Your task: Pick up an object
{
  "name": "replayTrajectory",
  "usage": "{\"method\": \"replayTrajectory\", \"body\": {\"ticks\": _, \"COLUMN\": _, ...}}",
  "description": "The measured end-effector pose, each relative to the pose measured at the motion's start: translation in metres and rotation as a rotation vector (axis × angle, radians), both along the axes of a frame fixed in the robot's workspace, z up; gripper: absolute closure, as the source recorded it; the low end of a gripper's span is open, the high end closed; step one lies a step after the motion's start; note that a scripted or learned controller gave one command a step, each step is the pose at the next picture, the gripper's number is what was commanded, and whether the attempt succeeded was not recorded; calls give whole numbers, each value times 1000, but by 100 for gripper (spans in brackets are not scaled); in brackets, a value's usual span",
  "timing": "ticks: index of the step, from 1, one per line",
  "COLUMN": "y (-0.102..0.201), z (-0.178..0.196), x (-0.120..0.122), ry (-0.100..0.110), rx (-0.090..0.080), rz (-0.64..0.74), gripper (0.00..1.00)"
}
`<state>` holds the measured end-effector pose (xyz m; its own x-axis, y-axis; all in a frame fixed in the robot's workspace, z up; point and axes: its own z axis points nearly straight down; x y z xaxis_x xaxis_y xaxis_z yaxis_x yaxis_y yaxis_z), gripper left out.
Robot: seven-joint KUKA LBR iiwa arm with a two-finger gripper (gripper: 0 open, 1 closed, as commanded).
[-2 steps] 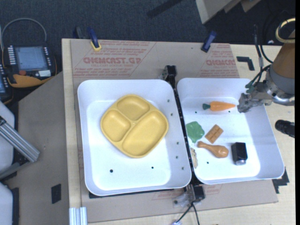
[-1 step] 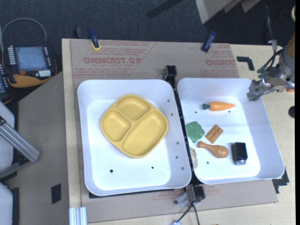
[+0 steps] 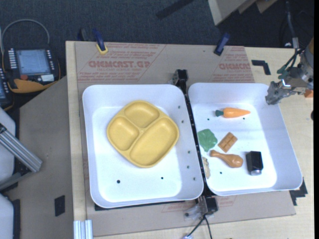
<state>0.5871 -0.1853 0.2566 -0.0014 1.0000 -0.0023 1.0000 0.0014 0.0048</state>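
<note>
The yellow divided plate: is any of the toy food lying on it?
No. The yellow divided plate sits bare in the left bin; the toy carrot and toy drumstick lie in the right bin.

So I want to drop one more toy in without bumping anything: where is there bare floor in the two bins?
Left bin: a bare strip along the near wall, below the yellow divided plate. Right bin: bare near its far wall, above the carrot. Crowded: green piece, cracker, drumstick, black block.

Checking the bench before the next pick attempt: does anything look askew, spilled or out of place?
The yellow divided plate sits rotated, skewed against the left bin walls. The carrot, green piece, cracker, drumstick and black block lie loose but inside the right bin.
</note>
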Motion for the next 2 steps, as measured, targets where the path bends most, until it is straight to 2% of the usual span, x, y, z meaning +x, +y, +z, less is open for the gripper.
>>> {"method": "replayTrajectory", "body": {"ticks": 1, "y": 50, "z": -15, "x": -12, "ry": 8, "rx": 4, "rz": 2, "gripper": 100}}
{"method": "replayTrajectory", "body": {"ticks": 2, "y": 102, "z": -8, "x": -23, "ry": 7, "rx": 5, "rz": 4, "gripper": 100}}
